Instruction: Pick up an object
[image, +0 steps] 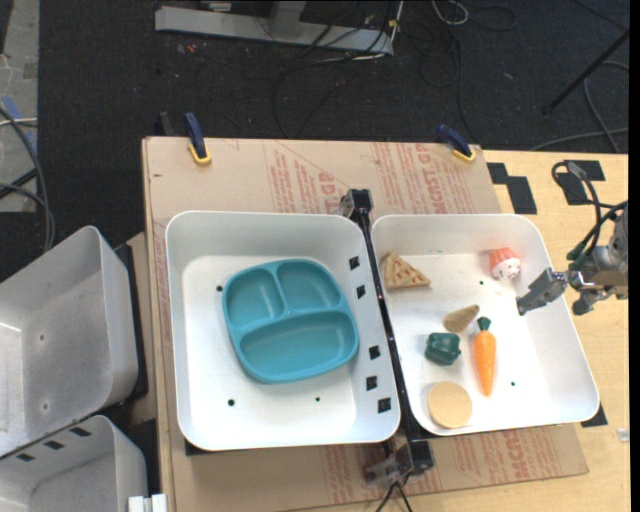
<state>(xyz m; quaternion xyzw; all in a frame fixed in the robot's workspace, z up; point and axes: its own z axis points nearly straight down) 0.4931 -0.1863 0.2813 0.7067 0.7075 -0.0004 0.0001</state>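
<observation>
Hovering over the right bin's (575, 350) outer rim, the hand (545, 291) holds nothing; whether it is apart or together, I cannot tell. A carrot (485, 358) lies just beside it, toward the bin's middle.

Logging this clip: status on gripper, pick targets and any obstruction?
Gripper over right white bin's right rim, holding nothing seen. Orange toy carrot, dark green toy vegetable, tan round disc untouched. Nothing between gripper and carrot.

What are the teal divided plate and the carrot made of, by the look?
Teal divided plate: likely moulded plastic, smooth with a slight sheen, uniform colour, rounded compartment ridges. Carrot: probably toy plastic, even orange body, solid green top; too small to rule out rubber.
</observation>
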